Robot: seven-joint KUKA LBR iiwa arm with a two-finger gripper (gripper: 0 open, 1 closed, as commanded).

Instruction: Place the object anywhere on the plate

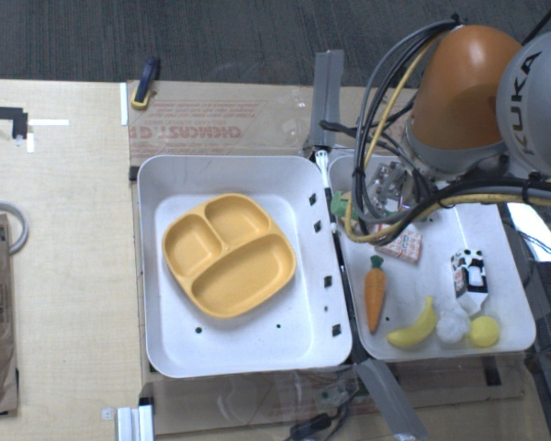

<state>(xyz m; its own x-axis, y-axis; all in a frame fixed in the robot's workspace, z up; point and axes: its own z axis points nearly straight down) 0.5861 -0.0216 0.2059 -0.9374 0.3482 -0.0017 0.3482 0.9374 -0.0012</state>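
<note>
The yellow plate (pixel 228 255) is showing a smooth, matt plastic surface, and both white bins (pixel 165 329) are looking like smooth plastic. The bench (pixel 55 274) is presenting pale wood grain; the arm's orange band (pixel 459 85) is gleaming glossily.

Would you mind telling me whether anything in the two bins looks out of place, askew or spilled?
Nothing looks spilled or damaged. The yellow three-compartment plate lies flat but turned at an angle in the left white bin. The orange toy carrot, yellow toy banana and yellow ball lie loosely in the right white bin.
</note>
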